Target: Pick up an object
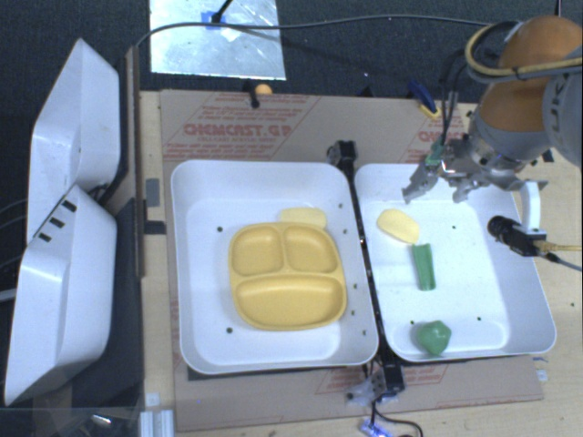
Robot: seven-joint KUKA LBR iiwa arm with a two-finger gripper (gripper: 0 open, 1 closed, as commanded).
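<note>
While the arm (524, 89) leans in from three o'clock, its gripper (442, 182) hangs spread and released over the right bin (537, 317), at twelve o'clock of one yellow piece (398, 226), one green stick (424, 266) and one green lump (434, 337). The left bin (196, 335) holds one yellow divided tray (286, 275) and one pale piece (303, 217).

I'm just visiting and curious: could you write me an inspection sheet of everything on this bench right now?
Surface: two white bins, left bin, right bin, on brown cardboard.
Job's things: yellow piece, green stick, green lump in right bin.
Clutter: yellow divided tray, pale yellow piece in left bin.
Grippers: gripper above right bin's far edge, holding nothing seen.
Cables: black cable beyond the bins.
Surroundings: shiny plate, white housings.
</note>
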